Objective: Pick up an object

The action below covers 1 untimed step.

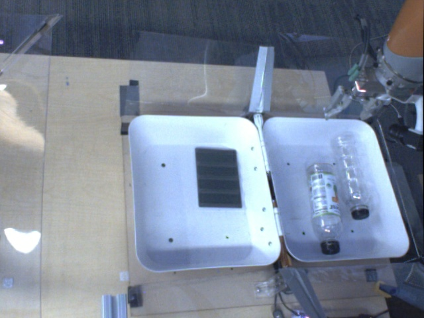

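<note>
I see the gripper (344,100) at the upper right of the frame, hanging just past the far rim of the right bin (291,134); its fingers look spread somewhat with nothing between them, though they are small and blurred; two clear bottles lie low in that bin, well apart from the fingertips; the labelled bottle (324,201) has a green and white label and its black cap toward the bottom edge; the plain bottle (350,177) lies just beside it on the right, cap also downward; in the left bin (152,177) a dark ribbed block (218,177) lies flat near the middle
</note>
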Each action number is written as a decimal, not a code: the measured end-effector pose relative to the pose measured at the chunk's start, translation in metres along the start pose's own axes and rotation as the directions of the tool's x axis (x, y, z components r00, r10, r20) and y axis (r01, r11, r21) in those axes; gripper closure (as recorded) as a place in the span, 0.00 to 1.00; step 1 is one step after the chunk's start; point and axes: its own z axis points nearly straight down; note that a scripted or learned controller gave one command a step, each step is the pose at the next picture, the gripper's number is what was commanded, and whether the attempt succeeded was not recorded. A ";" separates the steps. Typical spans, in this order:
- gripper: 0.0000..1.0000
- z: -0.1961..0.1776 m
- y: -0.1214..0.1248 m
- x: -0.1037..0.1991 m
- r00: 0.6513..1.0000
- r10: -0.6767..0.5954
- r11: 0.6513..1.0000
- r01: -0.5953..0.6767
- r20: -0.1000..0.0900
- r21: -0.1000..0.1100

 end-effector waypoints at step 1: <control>0.00 0.174 -0.025 -0.015 0.944 -0.330 0.944 0.330 0.001 -0.003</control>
